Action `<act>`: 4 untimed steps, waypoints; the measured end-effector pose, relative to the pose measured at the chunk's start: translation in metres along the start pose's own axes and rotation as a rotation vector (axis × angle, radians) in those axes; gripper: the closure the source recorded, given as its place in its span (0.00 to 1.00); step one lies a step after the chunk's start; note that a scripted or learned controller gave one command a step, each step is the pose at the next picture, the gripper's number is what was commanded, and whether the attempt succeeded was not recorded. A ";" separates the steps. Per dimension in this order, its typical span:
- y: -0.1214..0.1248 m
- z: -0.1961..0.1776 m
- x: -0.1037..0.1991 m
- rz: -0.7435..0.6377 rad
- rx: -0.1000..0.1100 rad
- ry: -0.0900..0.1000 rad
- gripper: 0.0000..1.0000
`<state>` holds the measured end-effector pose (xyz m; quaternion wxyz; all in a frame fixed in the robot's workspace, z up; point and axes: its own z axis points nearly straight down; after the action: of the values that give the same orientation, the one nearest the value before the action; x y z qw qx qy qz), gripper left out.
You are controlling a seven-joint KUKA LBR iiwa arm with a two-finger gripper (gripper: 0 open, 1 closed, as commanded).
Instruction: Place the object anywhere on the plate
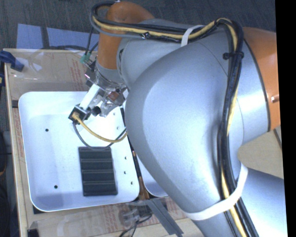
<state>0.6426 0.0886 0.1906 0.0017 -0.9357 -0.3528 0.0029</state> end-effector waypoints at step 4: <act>-0.168 0.013 -0.075 -1.190 -0.001 -0.002 1.00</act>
<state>0.4754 0.1654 0.1791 0.0021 -0.5772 -0.8166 0.0023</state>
